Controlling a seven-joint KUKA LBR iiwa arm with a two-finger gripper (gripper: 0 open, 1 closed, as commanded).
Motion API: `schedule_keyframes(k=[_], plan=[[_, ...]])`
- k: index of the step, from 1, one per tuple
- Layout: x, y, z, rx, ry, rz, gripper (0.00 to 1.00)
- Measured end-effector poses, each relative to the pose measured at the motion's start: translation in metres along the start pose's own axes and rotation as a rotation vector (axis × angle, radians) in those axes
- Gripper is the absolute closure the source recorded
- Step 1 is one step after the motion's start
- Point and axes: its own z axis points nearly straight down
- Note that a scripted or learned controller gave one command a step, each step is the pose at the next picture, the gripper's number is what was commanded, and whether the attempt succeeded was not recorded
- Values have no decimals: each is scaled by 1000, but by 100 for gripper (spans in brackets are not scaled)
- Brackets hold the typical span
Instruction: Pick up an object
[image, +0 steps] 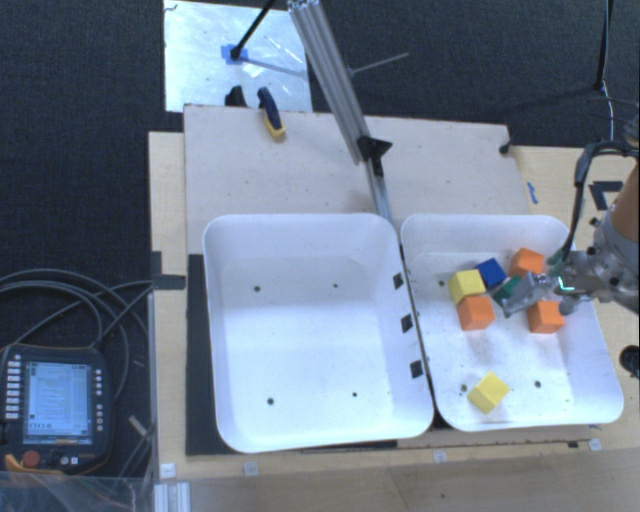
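The right bin (590, 385) holds several small blocks. A yellow block (466, 286), a blue block (490, 272) and an orange block (476, 312) cluster near its middle. Another orange block (527, 263) lies behind them, a third orange one (545, 316) sits to the right, and a lone yellow block (488, 392) rests near the front. My gripper (518, 293) reaches in from the right, low over the cluster, between the orange blocks and just right of the blue and yellow ones. Its tip partly hides what lies under it.
The left bin (225, 300) stands beside the right one, sharing a middle rim. A slanted metal pole (335, 80) crosses the back of the bench. A teach pendant (55, 405) and cables lie on the floor at left.
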Motion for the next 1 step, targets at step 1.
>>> schedule_keyframes(k=[1], plan=[[0,1,-2,-4,-1,2,0]])
